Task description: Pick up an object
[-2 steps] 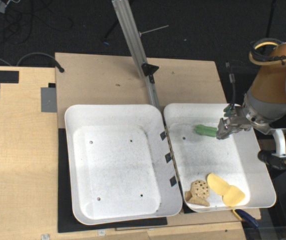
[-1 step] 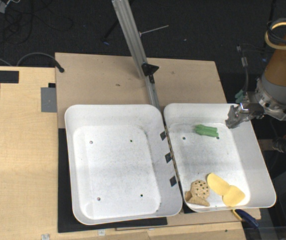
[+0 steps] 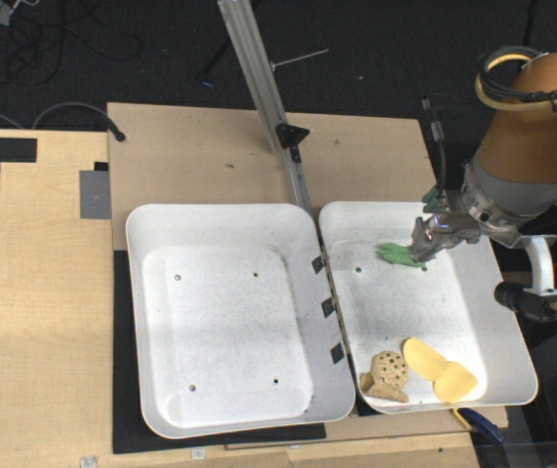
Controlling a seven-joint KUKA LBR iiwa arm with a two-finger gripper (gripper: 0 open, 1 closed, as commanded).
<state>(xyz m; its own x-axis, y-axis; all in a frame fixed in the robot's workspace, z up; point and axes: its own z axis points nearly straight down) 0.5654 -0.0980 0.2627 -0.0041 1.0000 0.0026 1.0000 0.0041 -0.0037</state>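
In the right bin (image 3: 493, 359), we see the claw (image 3: 422, 247) down at the green piece (image 3: 395, 253); grip state indeterminate. Next: confirm hold, then lift.

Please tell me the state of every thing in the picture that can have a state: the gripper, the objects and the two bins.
gripper: low in the right bin, at the green object.
green object: flat on the bin floor.
yellow object: lying near the front edge.
tan spotted object: lying beside the yellow one.
right bin: holds three objects.
left bin: level on the bench.
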